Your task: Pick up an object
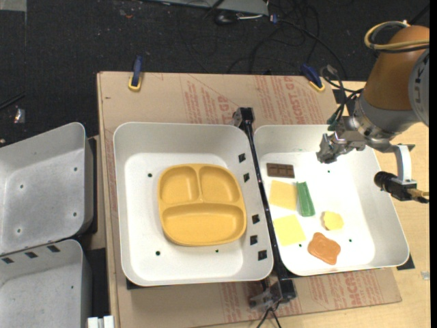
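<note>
Hovering gripper (328, 149) above right bin (389, 210), perhaps near brown bar (279, 171).

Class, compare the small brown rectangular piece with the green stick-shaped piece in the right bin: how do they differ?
The small brown rectangular piece is dark and flat, lying crosswise; the green stick-shaped piece is bright, narrow, lying lengthwise. The brown one lies apart; the green one sits against a pale yellow square slice. Both rest in the right white bin.
</note>
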